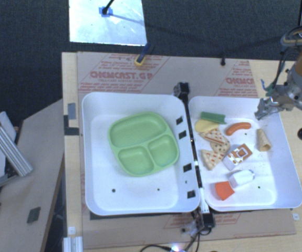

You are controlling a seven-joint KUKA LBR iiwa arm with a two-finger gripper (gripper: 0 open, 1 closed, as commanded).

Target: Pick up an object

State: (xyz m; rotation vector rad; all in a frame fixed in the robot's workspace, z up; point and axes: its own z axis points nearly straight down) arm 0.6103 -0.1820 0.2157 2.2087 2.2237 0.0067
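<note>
My gripper (263, 111) hangs over the far right corner of the right bin (287, 167), with nothing seen between its fingers. Just left of it and nearer lies an orange-red sausage (238, 127). A green block (212, 117) and a yellow piece (206, 126) lie at the bin's far left. Two pizza slices (215, 148) rest in the middle, with a tan cone (263, 139) to the right. A white and orange carton (240, 154), a white piece (241, 178) and an orange block (224, 190) lie toward the front.
The left bin (95, 156) holds a pale green divided plate (144, 143). A black divider (190, 146) runs between the two bins. Cardboard lies under both bins, with a yellow clip (140, 60) at its far edge.
</note>
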